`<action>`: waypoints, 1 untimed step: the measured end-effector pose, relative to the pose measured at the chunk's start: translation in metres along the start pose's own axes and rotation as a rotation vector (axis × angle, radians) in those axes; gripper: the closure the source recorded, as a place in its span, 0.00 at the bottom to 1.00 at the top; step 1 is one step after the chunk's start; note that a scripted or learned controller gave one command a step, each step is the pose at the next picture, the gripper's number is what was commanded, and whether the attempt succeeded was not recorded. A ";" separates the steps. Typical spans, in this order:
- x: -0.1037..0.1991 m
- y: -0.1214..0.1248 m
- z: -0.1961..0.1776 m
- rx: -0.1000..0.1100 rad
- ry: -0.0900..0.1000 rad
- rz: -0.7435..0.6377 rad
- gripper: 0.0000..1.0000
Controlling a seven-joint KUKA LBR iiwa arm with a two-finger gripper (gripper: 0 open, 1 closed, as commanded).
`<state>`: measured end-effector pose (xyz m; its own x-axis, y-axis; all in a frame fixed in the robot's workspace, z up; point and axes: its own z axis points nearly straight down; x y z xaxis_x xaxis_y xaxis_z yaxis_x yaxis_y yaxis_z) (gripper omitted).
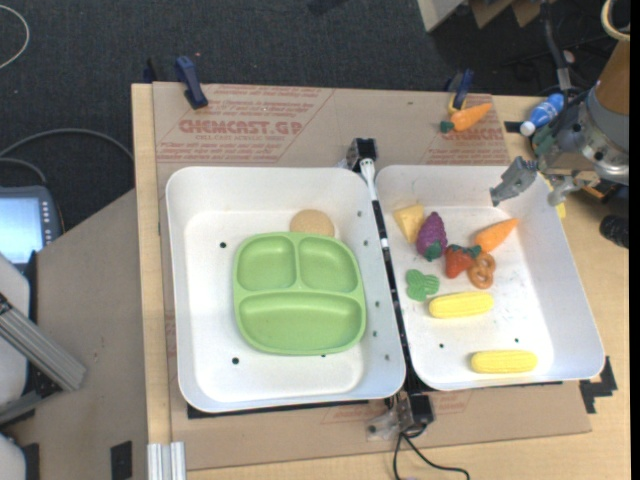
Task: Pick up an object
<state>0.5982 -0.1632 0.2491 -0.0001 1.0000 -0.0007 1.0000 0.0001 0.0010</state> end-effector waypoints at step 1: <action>-0.003 -0.005 0.132 -0.014 -0.001 -0.003 0.00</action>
<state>0.5936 -0.1667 0.1168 -0.0031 1.0000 -0.0020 0.9999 0.0031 0.0145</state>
